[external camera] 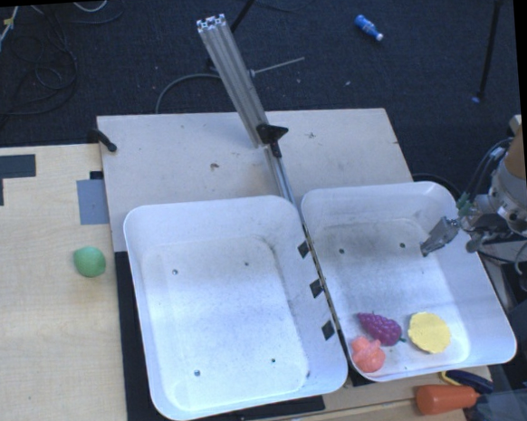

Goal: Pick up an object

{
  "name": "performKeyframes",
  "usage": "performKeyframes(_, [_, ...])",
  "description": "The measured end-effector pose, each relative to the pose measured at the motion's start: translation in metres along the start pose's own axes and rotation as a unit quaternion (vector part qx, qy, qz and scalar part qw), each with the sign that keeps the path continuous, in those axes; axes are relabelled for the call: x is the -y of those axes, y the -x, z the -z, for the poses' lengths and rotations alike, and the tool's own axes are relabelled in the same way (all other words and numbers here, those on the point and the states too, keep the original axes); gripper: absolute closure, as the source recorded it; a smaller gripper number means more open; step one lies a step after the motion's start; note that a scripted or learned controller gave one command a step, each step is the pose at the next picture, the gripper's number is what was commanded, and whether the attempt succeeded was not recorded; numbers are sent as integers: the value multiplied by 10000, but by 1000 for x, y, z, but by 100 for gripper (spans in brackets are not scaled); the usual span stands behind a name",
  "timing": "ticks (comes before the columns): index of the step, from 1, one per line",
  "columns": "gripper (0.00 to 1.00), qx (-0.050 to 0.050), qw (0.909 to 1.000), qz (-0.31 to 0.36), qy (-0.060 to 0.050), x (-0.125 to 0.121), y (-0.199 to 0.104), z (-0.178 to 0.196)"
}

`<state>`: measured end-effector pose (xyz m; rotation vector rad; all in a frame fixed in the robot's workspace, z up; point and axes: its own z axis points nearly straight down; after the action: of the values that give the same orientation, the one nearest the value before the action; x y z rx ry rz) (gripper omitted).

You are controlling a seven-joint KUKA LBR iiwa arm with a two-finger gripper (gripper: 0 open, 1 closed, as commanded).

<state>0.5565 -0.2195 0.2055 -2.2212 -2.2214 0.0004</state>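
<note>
Objects: I count three in the right bin (386, 206), all by its near edge: one purple grape cluster (380, 327), one orange-pink piece (368, 355) just beside and nearer than the grapes, one yellow disc (429, 332) to the grapes' right, apart from them.
Table: I see a pale table (241, 152) carrying two white bins side by side; the left bin (147, 228) sits left of the right bin, the two rims meeting.
Room: dark floor (370, 69) with cables beyond the table; light wooden surface left of the left bin, with one green ball (89, 261) on it.
Arm: it enters over the right bin's right rim, tilted inward.
Gripper (436, 238): hovers above the right bin's far right part, well apart from the three objects.
Jaws: I cannot tell how they stand.
</note>
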Motion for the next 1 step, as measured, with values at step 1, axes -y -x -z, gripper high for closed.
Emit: performKeyframes(1, [0,-8,10000,3,-24,4,-4,-62])
